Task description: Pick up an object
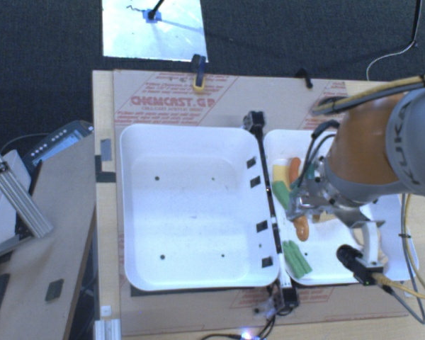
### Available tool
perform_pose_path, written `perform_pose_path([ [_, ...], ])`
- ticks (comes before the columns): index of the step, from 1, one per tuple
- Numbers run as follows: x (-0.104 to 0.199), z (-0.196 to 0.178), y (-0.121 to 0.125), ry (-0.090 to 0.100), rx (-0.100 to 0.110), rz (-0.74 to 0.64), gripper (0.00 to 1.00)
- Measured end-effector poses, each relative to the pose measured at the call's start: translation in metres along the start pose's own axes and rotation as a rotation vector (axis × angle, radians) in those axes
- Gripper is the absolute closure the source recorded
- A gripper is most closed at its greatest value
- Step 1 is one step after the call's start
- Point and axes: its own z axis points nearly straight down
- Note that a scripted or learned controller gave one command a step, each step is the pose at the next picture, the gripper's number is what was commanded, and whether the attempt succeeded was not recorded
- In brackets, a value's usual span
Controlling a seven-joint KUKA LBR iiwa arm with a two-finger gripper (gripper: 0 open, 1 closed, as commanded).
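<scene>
In the right bin (319, 275), several small objects lie along the left wall. An orange carrot-like piece (294, 168) lies beside a yellow piece (279, 171), with a green piece (281, 194) just below them. Nearer the front are a small orange object (301, 228) and a green ridged piece (295, 258). My gripper (302, 207) hangs low over the bin's left half. It is right above the small orange object and may be touching it. The grey and orange arm (372, 147) hides the middle and right of this bin.
The left bin (191, 204) sits next to the right one, separated by a black-clipped divider (265, 190). A black cylindrical part with a yellow cable (354, 261) hangs off the arm over the right bin's front. Dark carpet surrounds the bench.
</scene>
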Motion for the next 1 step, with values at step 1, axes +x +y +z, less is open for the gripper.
perform_pose_path([
  [1,0.0191,0.0244,0.0002,0.001,-0.001,-0.006,1.00],
])
